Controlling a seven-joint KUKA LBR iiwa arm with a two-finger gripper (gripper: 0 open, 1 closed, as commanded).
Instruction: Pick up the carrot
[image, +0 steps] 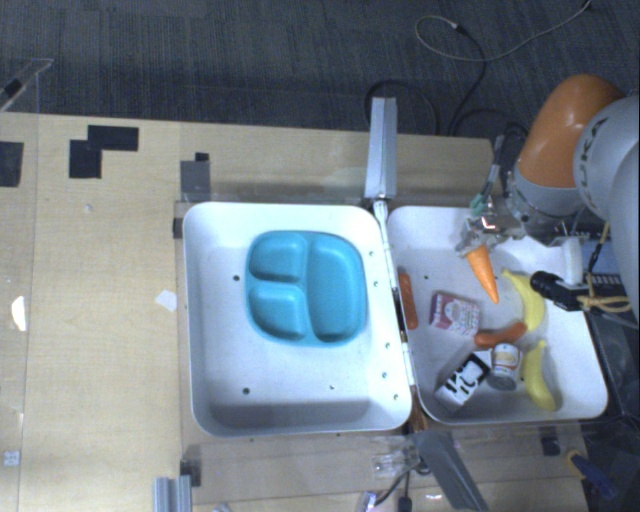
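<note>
Carrot (484, 271) hangs pinched at its top by our gripper (487, 231) near the right bin's (580, 405) far edge; we lift straight, slowly

A robotics lab is showing here: a pale wooden bench (100, 300) is sitting on dark carpet (200, 50). Metal brackets (381, 150) are clamping two white bins (200, 400), and loose cables (480, 50) are trailing behind.

Even, soft light falls from overhead, bright on the two white bins (300, 415), which look slightly washed out. Shadows are faint and short. The whole view is a little soft and grainy, the dark floor (250, 50) dim.
</note>
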